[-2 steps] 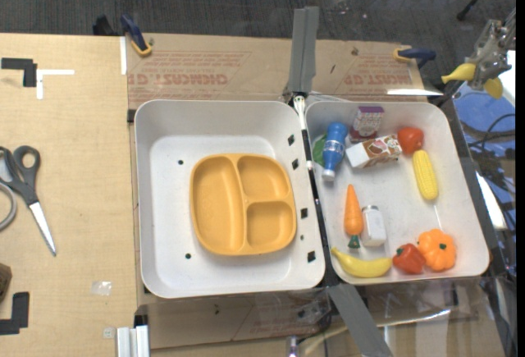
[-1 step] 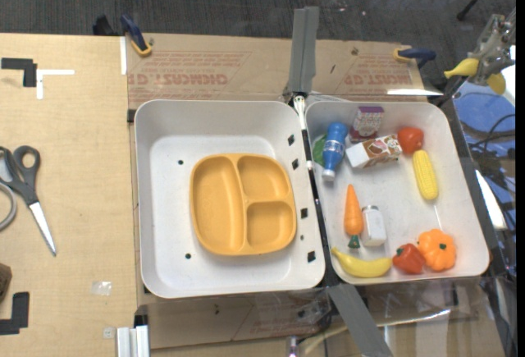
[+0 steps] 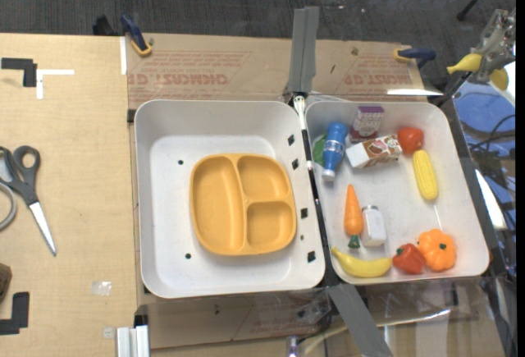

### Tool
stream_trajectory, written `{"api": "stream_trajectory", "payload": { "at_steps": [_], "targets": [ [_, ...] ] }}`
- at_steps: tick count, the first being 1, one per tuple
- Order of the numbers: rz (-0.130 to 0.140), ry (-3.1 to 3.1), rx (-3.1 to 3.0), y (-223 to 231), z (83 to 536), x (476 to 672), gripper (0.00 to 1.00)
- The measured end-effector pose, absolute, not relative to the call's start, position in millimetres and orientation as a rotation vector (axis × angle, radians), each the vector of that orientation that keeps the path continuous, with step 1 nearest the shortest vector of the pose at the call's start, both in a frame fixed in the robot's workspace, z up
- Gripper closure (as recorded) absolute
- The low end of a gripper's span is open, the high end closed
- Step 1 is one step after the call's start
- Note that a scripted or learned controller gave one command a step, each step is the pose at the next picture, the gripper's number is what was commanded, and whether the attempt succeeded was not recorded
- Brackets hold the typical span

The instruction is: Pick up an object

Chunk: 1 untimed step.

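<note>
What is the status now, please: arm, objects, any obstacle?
Toy foods lie untouched in right bin: carrot, corn, banana. Yellow tray in left bin. Nothing above the objects.

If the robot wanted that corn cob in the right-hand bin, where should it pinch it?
Probably across the middle of the corn cob, coming straight down from above. It lies flat and lengthwise with bare bin floor on both long sides, so the narrow width suits a pinch.
</note>
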<state>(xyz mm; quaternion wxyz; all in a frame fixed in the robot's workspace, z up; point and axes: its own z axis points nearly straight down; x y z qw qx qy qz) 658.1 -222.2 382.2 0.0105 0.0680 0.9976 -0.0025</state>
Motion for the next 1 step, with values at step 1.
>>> {"api": "stream_trajectory", "payload": {
  "at_steps": [1],
  "targets": [
    [-0.010,3.108,0.212,-222.5,391.9,659.3,1.00]
  ]
}}
